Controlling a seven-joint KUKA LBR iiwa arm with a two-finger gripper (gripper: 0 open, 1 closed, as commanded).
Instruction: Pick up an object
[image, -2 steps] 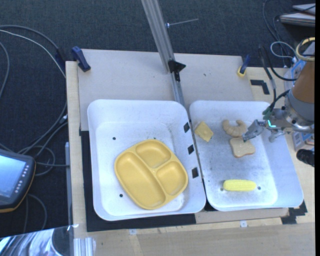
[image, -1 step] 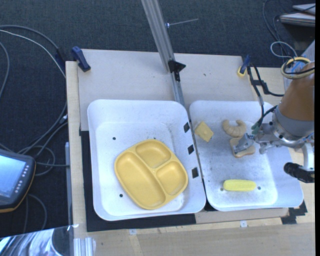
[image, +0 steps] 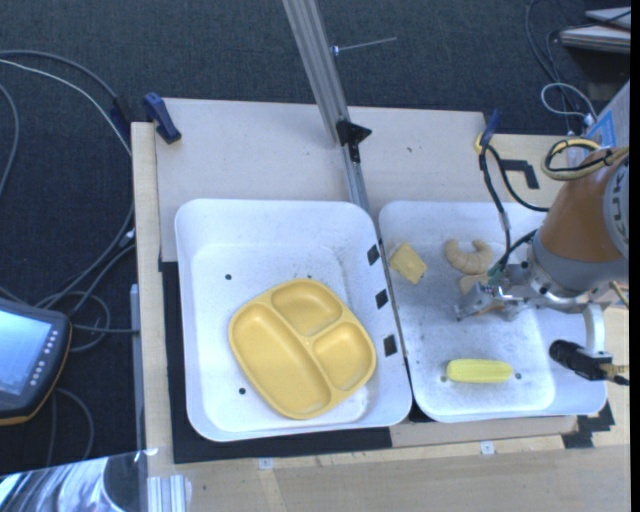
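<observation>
While my arm (image: 590, 215) reaches in from the right edge of the frame, grey with its orange band above the wrist, my claw (image: 482, 302) hangs low inside the right bin (image: 530, 395), right of the frame's centre. Its metal fingers point toward the left, and I cannot tell whether they stand apart or together; nothing shows plainly between them. Just above the claw, touching or nearly touching it, lies a tan curled piece (image: 468, 254), and I cannot tell whether the two really meet. Further left, near the bin's left wall, sits a small pale yellow chunk (image: 407, 263), apart from the claw. Below the claw, toward the lower rim of the same bin, a yellow oblong object (image: 479, 372) lies on its side, well clear of my fingers. A black part (image: 577, 359) juts out at the lower right of the bin, beside my wrist. Across the divide, the left bin (image: 200, 240) holds a yellow divided plate (image: 302, 345) with three compartments, lying flat in its lower middle. Both bins rest side by side on the desk (image: 250, 145), whose pale surface shows in the upper part of the frame, with a blue clamp (image: 161, 115) at its upper left corner.
</observation>
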